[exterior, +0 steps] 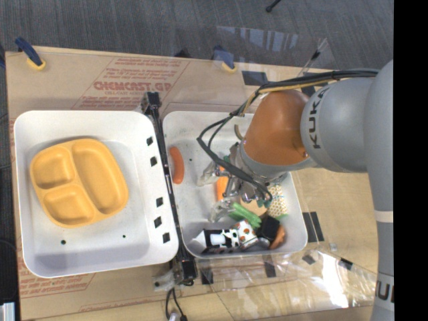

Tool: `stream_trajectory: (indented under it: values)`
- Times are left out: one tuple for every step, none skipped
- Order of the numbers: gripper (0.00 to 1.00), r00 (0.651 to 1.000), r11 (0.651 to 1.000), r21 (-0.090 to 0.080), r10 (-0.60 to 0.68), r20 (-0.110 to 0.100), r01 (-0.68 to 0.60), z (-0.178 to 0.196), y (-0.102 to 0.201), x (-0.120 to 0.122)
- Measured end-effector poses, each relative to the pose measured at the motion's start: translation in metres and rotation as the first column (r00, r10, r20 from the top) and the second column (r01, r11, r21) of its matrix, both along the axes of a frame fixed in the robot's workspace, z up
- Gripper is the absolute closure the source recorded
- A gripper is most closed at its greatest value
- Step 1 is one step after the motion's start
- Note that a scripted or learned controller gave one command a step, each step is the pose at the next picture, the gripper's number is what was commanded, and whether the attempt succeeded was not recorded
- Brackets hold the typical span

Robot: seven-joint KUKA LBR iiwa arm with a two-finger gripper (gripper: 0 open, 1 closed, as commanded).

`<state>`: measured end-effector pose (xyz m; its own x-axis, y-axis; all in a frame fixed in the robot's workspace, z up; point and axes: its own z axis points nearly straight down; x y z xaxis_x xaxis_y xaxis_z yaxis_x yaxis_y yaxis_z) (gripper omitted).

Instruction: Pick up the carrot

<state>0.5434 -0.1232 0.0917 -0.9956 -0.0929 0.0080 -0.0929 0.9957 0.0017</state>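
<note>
tool (pixel 227 191) down in the right bin (pixel 190 129), centre frame, slim orange carrot (pixel 220 188) at its tips; grip can't be told. smooth sausage (pixel 176 164) left, by the wall.

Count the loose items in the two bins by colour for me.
Yellow: 1, the three-compartment plastic tray, left bin.
Orange: 2, the sausage-shaped toy and the small carrot by the gripper.
Green: 1, the long toy.
Black-and-white: 1, the cow-patterned toy.
Total: 5.
</note>
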Motion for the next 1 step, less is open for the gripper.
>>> stream_trajectory:
  values:
    - [1.0,1.0,1.0,0.0,0.009,0.011,-0.009,0.0134,0.0026,0.0047]
